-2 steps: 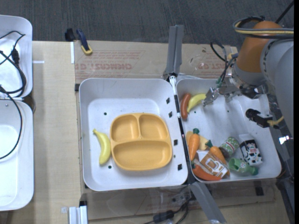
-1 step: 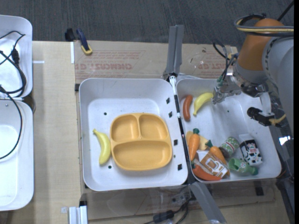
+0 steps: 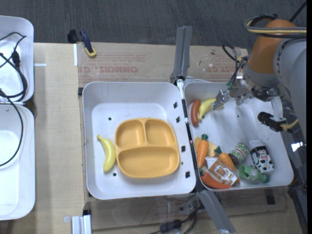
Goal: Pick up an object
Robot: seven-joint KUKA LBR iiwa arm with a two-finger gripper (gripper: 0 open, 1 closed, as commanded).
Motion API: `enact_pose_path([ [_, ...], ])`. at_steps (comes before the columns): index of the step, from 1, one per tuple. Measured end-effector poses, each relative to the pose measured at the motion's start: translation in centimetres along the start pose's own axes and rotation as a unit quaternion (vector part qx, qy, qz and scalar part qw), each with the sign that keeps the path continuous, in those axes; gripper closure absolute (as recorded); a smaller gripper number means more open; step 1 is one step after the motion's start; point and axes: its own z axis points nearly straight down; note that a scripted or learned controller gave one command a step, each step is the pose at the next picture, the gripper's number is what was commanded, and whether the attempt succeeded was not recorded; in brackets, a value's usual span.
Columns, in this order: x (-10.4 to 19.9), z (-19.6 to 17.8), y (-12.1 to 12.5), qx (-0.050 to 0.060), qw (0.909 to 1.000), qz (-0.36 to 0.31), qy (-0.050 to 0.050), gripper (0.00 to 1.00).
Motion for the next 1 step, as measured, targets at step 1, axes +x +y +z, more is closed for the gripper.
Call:
enact_pose_path([
  [1,3.73,-11.15,-3.05,0.0,0.9987,-0.052,0.001,0.0],
])
